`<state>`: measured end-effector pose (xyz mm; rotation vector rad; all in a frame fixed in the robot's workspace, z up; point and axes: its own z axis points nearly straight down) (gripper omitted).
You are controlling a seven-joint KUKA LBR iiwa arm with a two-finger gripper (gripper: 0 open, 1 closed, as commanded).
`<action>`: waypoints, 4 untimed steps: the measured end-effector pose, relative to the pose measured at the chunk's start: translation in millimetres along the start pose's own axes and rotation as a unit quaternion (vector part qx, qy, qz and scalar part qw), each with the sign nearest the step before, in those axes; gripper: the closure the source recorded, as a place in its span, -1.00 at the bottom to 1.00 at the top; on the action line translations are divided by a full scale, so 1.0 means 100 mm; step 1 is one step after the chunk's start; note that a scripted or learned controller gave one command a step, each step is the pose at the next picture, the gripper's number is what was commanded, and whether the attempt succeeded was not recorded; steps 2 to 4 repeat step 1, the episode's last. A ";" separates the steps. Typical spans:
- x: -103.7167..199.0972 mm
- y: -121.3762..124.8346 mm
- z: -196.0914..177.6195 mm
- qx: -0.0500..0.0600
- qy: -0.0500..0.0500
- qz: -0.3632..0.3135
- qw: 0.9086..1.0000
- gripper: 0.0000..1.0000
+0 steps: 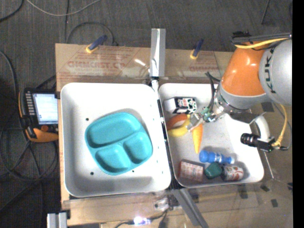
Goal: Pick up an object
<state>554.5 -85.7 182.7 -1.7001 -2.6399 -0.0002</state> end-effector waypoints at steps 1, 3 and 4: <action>0.02 0.13 -0.06 0.000 0.001 -0.010 1.000 1.00; 0.02 0.13 -0.06 0.000 0.001 -0.010 1.000 1.00; 0.02 0.13 -0.06 0.000 0.001 -0.010 1.000 1.00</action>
